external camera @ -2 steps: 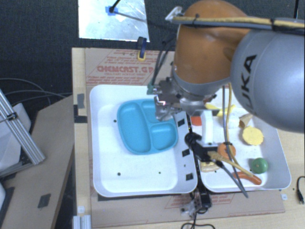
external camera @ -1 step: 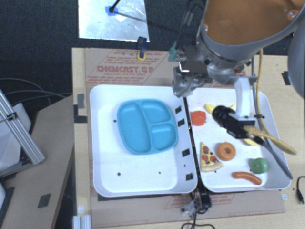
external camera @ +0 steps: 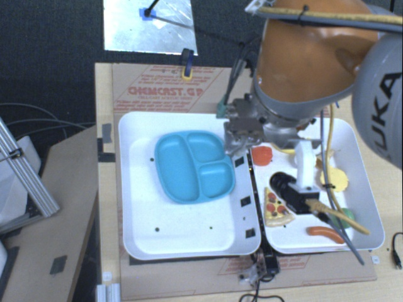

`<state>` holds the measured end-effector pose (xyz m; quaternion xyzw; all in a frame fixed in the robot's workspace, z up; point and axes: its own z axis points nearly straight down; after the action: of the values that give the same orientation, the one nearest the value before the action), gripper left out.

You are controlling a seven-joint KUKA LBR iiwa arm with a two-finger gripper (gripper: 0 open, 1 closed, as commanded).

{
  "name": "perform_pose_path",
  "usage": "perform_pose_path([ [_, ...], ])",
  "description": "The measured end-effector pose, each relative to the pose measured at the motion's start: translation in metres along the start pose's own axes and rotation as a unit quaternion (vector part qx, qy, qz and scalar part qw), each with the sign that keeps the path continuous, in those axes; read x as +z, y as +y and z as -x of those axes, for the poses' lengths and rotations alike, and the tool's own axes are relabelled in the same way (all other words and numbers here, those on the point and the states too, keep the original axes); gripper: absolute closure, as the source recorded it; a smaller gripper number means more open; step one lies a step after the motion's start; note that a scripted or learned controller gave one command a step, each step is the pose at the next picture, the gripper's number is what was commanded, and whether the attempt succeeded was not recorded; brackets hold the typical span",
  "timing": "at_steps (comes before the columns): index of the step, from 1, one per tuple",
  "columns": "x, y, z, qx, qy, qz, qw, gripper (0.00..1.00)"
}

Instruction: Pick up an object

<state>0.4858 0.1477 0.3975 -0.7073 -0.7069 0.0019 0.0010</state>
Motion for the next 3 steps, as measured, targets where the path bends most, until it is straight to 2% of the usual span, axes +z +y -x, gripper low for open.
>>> perform_pose_path([
  [1, -0.020, 0.001, -0.030, -0.003, 0.002, 0.004, 1.0000, 1.00],
  [2, 0.085, -0.001, -0.089, -0.004, -0.001, -0.003, 1.0000, 1.00],
  [3, -0.148, 0.018, -0.086, -0.003, 0.006, 0.012, 0.9999, 1.00],
])
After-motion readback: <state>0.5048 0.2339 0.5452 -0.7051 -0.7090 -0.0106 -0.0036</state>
